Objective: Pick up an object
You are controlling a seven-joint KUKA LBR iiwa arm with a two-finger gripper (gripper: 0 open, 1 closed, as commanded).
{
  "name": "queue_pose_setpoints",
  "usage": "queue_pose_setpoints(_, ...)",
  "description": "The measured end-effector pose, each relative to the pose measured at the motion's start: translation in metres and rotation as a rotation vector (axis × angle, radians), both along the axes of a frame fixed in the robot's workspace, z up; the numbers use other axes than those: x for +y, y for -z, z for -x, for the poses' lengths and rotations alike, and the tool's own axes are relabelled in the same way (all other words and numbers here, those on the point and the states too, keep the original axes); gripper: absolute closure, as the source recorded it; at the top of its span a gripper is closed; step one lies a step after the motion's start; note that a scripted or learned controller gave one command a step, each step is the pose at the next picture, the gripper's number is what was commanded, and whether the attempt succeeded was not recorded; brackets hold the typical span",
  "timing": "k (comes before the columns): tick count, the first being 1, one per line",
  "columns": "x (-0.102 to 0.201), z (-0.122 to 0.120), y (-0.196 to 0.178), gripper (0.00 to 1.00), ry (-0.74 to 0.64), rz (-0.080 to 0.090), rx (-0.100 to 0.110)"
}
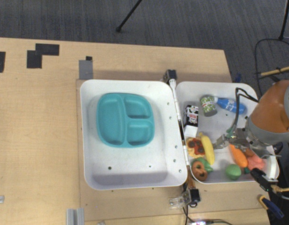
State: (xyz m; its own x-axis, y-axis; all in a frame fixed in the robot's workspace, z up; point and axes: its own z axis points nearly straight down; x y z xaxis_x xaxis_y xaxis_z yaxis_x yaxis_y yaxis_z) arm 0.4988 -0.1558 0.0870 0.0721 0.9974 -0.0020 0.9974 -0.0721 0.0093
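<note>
Toy foods crowd the right bin: one banana with its long axis running near to far, one carrot lying slantwise, one green ball, one donut, and a blue bottle beside a greenish can. One teal divided plate sits in the left bin on the desk. The jaws hover near the carrot; whether they are released or clenched cannot be told, the arm's wrist covering part of the bin.
</note>
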Motion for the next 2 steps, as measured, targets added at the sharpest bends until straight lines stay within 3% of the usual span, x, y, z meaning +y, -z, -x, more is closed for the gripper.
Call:
queue_pose_setpoints(1,0.0,-0.002,-0.011,1.0,-0.002,0.001,-0.006)
queue_pose_setpoints(2,0.048,0.011,-0.078,1.0,0.179,-0.004,0.007)
